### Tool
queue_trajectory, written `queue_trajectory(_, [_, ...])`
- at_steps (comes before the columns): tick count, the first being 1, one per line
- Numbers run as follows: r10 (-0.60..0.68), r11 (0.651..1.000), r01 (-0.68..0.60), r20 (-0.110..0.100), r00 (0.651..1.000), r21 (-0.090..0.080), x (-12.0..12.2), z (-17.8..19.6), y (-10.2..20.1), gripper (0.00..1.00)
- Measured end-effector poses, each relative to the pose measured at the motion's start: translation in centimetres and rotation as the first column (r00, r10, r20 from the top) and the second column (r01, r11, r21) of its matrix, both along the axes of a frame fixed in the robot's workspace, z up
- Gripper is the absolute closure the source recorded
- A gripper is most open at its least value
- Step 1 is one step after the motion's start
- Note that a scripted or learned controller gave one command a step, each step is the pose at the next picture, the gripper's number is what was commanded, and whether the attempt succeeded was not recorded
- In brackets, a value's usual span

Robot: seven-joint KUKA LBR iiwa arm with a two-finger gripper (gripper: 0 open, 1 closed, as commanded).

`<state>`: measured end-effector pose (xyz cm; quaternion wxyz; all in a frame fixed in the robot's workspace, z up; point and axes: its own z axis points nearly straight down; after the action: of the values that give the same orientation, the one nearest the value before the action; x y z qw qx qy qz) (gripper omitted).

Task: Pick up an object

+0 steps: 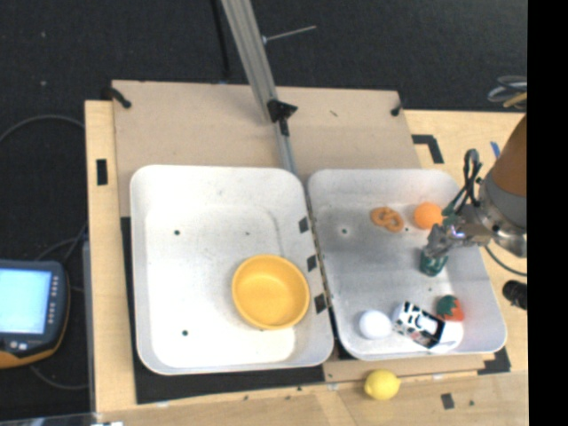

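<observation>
Orange at its wrist band, the arm comes in from three o'clock over the right bin (355, 202), its end effector (433, 261) low above the bin floor; whether it is released or clenched cannot be told. An orange ball (428, 215) lies just beside it at twelve o'clock, a brown ring-shaped piece (386, 218) at ten. Toward six sit a white ball (374, 324) and a black-and-white toy (421, 323). The left bin (177, 211) holds a yellow bowl (270, 291). A lemon (382, 384) rests on the counter (204, 127).
</observation>
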<state>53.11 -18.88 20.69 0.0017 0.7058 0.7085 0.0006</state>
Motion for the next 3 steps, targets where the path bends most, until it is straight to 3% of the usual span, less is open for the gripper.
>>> queue_trajectory(1, [0.001, 1.0, -0.001, 0.0, 1.0, 0.0, 0.0, 4.4, 0.6, 1.0])
queue_trajectory(3, [0.005, 1.0, -0.005, -0.001, 1.0, 0.003, 0.2, 5.6, 11.4, 1.0])
